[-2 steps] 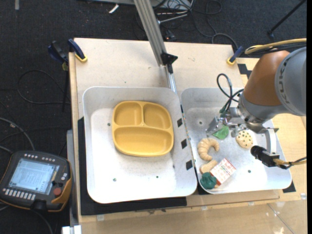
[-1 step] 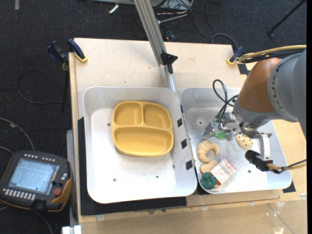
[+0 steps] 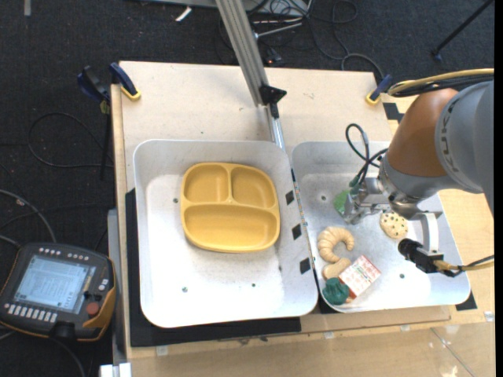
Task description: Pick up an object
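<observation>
Camera view, looking down at a slant, showed the arm (image 3: 440, 144) reaching in from the right over the right bin (image 3: 314, 181), its gripper (image 3: 358, 208) low near a green object (image 3: 341, 203) at the bin's middle — whether it was open or closed could not be told. A croissant-shaped toy (image 3: 335, 243) lay just below, with a speckled cookie (image 3: 394, 225) to its right, a red-and-white packet (image 3: 361, 276) nearer the front and a dark green piece (image 3: 337, 291) touching that packet. A yellow divided plate (image 3: 230, 207) sat in the left bin (image 3: 157, 289).
</observation>
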You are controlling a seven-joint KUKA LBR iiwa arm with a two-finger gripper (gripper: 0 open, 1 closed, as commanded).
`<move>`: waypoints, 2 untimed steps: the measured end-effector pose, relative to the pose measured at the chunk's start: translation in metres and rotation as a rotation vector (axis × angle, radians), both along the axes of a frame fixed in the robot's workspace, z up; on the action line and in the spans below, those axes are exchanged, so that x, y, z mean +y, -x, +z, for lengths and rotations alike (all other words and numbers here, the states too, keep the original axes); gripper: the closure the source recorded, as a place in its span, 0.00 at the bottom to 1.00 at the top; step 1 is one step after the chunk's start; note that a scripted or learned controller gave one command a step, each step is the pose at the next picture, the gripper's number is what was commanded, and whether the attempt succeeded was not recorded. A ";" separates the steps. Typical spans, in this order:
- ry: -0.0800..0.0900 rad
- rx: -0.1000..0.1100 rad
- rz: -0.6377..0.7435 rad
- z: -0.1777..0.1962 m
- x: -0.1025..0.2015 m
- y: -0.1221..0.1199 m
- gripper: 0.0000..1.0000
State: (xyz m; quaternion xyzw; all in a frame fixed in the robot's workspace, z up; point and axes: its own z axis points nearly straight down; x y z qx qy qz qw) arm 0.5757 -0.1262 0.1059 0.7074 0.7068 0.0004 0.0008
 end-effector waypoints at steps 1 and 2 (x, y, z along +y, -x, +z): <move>0.000 -0.002 0.004 0.048 0.009 0.002 1.00; 0.001 -0.006 0.003 0.112 0.007 -0.001 1.00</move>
